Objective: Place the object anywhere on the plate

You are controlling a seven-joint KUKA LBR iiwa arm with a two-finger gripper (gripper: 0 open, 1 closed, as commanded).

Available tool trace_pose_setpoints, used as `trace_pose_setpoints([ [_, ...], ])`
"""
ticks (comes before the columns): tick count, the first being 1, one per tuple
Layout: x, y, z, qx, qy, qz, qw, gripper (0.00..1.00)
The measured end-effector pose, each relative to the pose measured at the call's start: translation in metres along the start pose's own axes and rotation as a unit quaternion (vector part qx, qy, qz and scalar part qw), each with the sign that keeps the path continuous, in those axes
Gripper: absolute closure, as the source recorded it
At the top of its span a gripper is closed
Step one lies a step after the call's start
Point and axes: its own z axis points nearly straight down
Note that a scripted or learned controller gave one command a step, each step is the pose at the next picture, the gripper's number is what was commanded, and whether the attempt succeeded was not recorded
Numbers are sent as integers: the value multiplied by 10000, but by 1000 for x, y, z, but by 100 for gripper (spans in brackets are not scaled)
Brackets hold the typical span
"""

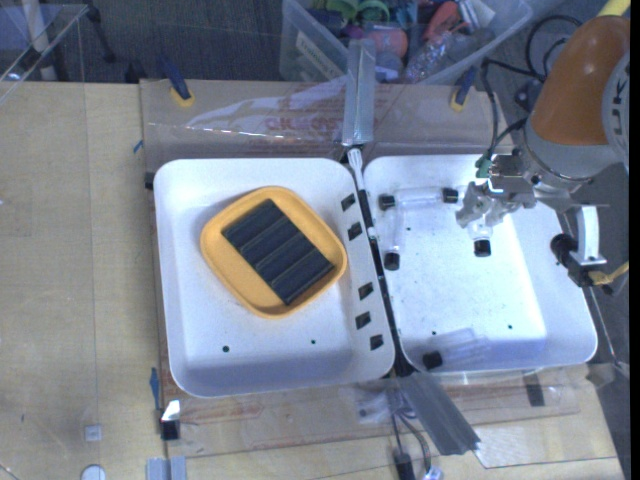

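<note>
A rounded-square yellow plastic plate [228, 258] is showing a dark grey ribbed rectangular block [277, 250] at its middle. Around the plate, the left shallow white bin [200, 343] is looking plain white. Right of the plate, the arm's orange band [585, 78] is glowing above grey metal.

Two shallow white bins sit side by side on the wooden surface [70, 268]: the left bin [190, 358] at nine o'clock, the right bin [540, 318] at three. At twelve o'clock, a clear tub [300, 18] holds colourful toys [400, 8].
</note>
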Motion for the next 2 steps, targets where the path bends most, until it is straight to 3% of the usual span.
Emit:
trace_pose_setpoints([
  [1, 0, 0, 0, -1, 0, 0, 10000, 0],
  [2, 17, -9, -28, -13, -3, -217, 9998, 0],
])
